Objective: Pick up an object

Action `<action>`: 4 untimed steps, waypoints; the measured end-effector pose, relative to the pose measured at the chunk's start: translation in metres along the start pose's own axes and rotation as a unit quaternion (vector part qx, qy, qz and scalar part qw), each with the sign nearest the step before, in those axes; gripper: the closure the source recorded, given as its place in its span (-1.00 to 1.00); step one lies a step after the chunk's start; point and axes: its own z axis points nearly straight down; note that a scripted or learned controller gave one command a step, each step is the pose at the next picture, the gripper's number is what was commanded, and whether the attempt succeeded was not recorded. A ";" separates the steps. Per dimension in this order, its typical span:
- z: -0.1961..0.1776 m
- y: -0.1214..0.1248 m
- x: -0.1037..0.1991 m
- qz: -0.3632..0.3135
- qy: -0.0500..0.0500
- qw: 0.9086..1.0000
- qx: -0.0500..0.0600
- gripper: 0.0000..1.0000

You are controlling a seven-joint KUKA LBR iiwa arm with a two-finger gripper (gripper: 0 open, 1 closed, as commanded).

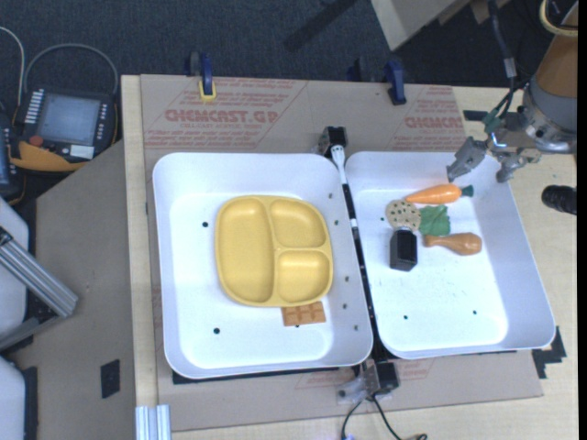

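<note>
Floor: dark blue-grey carpet (229, 16) is seen beyond the tabletop.
Tabletop: a brown board (275, 104) printed with red lettering is held by two blue clamps (205, 73) at the far edge.
Left side: a handheld control pendant (64, 122) with a looped cable is placed.
Lower left: an aluminium rail (32, 269) is seen.

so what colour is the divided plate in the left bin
Yellow: the three-compartment divided plastic plate in the left white bin, clearest in the camera view.

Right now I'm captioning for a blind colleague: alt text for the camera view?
An open pincer hovers above a carrot in the right bin. The left bin holds a yellow divided plate.
</note>
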 end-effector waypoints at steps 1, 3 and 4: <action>-0.009 0.003 0.001 -0.002 -0.001 1.000 -0.007 -1.00; 0.096 0.000 -0.004 -0.001 -0.001 1.000 -0.005 -1.00; 0.137 0.000 -0.004 -0.002 -0.001 1.000 -0.005 -1.00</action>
